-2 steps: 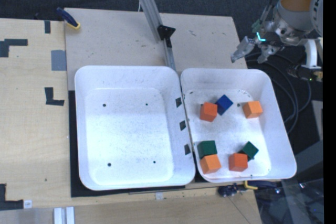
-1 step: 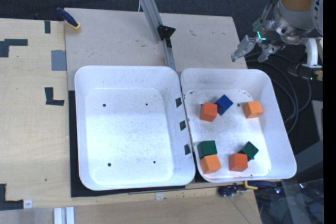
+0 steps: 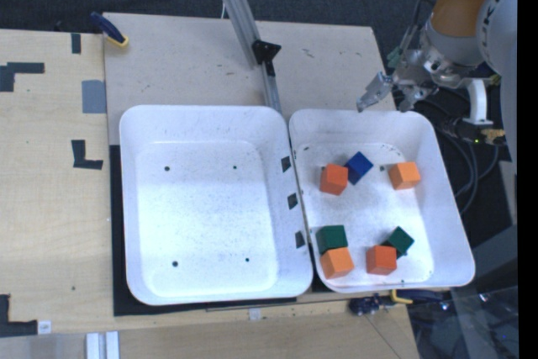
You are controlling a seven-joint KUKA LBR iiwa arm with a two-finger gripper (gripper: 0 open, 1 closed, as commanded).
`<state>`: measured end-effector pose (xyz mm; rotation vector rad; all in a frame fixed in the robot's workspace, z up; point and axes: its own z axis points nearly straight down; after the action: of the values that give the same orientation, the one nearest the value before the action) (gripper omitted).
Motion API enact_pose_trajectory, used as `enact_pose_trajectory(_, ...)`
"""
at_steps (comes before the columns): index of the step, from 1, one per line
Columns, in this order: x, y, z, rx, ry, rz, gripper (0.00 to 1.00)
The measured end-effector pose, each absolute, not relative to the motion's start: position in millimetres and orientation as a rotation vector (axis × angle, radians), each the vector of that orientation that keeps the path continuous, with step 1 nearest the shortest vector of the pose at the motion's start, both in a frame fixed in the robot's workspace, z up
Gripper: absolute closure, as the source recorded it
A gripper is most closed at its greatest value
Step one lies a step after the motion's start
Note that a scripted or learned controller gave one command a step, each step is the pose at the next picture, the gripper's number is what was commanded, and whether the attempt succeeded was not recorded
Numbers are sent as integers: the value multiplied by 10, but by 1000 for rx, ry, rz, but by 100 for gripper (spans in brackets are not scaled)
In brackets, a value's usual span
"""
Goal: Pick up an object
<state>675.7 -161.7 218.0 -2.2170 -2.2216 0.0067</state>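
end effector (image 3: 385,94) is hovering with its fingers apart and carrying nothing, just past the far rim of the right bin (image 3: 445,172), where seven small cubes, including a blue cube (image 3: 360,166), are waiting to be picked.

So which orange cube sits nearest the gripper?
The orange cube by the right bin's right wall, closest to the gripper; the other three lie farther away.

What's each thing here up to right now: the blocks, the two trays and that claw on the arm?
gripper: above the right bin's far rim, nothing between its jaws.
right bin: holds seven blocks.
blue block: touching an orange block.
green block: against another orange block.
left bin: only dark specks inside.
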Motion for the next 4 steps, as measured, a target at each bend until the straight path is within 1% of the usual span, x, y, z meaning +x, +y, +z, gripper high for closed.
enact_pose_trajectory(1,6701,-1708,1633,-2217,-2219,9,0)
enact_pose_trajectory(2,6668,-1676,1189,-2217,-2221,7,0)
enact_pose_trajectory(3,6683,-1669,1322,-2217,-2226,3,100)
enact_pose_trajectory(4,6679,-1702,1757,-2222,-2225,-3,100)
